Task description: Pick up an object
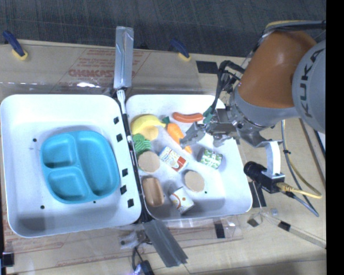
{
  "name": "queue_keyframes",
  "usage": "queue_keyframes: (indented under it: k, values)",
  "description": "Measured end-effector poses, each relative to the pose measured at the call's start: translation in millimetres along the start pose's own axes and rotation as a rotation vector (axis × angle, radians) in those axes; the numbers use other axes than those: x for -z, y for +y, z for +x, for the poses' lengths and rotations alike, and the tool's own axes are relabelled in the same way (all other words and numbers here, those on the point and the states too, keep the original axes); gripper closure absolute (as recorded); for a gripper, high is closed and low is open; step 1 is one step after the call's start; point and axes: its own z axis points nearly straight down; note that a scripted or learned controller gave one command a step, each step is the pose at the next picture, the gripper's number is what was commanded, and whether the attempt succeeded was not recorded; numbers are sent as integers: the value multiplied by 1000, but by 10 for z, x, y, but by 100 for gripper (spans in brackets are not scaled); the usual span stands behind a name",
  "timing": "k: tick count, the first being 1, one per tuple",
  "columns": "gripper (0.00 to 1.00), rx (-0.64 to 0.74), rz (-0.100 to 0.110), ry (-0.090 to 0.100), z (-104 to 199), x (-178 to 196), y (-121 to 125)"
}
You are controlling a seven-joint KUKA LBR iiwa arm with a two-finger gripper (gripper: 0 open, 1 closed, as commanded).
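Camera view: hand [202,132] low over the right bin [232,195], fingers spread wide with nothing between them. Carrot [174,133] just left of the hand, close by the left fingertip, long axis slanting from upper left to lower right. Sausage [187,117] just above the carrot, lying roughly crosswise. Small green packet [211,159] below the hand, red and white carton [173,158] below the carrot. Nearest pick probably the carrot: short shift left, fingers across its narrow width.

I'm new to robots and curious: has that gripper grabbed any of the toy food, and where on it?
Nothing is seen held. The gripper hangs over the right bin, its tips beside the carrot without anything between them.
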Motion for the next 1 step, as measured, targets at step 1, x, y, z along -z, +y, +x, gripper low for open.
queue_keyframes:
  k: [1]
  values:
    - [0,-24,8,1,-224,-848,780]
